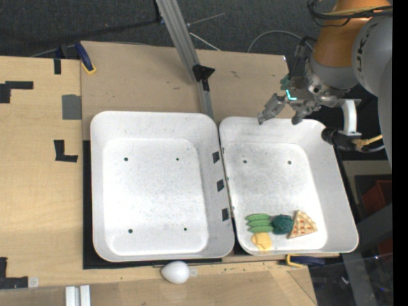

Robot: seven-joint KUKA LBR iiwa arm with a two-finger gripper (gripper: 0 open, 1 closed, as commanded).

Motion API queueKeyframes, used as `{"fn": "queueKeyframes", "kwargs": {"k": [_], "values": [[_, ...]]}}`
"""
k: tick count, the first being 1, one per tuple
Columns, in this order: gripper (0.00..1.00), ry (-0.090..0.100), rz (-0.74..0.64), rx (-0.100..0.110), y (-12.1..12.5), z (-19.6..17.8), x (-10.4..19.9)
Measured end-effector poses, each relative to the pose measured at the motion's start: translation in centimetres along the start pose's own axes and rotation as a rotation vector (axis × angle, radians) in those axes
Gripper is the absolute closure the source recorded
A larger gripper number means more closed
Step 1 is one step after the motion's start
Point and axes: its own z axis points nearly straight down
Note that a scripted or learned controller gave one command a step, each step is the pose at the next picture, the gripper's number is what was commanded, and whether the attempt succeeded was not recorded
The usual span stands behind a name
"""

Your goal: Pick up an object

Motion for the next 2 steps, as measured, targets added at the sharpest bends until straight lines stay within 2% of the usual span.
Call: {"fn": "queueKeyframes", "kwargs": {"k": [1,2], "values": [[0.0,-0.001,-0.001,-0.004,0.1,-0.3,0.0],[0.0,-0.002,-0.001,0.0,-0.2,4.3,0.6]]}}
